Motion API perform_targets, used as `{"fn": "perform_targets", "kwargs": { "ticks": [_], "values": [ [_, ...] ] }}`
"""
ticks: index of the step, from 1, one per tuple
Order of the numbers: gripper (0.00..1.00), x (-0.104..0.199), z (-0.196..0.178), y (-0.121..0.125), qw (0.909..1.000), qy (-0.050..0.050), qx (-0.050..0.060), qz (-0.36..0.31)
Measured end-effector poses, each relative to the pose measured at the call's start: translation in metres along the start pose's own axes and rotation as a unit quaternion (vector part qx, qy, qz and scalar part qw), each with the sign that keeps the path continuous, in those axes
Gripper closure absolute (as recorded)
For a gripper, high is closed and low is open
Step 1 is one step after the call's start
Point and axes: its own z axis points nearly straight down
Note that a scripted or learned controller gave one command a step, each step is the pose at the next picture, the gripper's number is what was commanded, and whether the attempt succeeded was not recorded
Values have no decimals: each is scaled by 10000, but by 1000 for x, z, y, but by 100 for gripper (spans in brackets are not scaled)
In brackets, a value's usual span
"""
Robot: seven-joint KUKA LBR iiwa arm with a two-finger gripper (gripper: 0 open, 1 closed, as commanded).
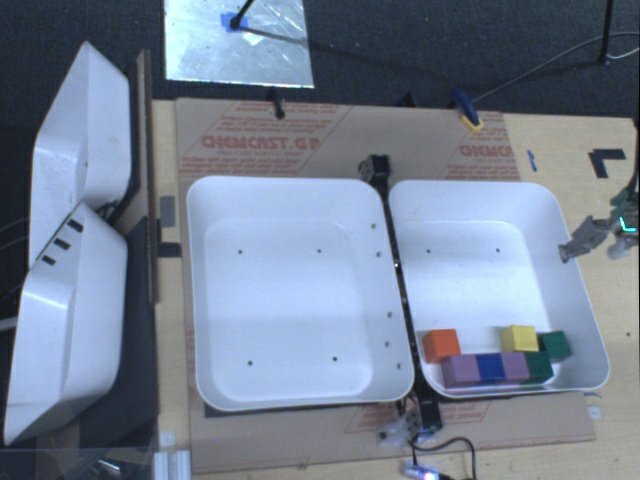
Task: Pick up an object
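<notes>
Several small blocks lie clustered in the near corner of the right bin (480, 218): an orange block (440, 344), a yellow block (518, 338), a green block (555, 345), a purple block (462, 369) and a blue block (491, 367) among them. My gripper (586, 236) hangs at the view's right edge, just outside the right bin's right rim. It sits well behind and to the right of the blocks, and nothing is seen in it.
The left bin (290, 288) sits beside the right one on a cardboard-covered bench. Spare white bins (70, 258) lean at the far left. A metal sheet (238, 28) lies on the dark floor behind. A blue clamp (465, 110) grips the bench's back edge.
</notes>
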Motion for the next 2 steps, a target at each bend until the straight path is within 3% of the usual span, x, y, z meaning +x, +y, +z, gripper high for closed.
{"fn": "perform_targets", "kwargs": {
  "ticks": [1, 2],
  "values": [
    [0, -5, -246, -4, 10000, -13, -37, 4],
    [0, 81, -241, 38, 10000, 6, 9, -36]
  ]
}}
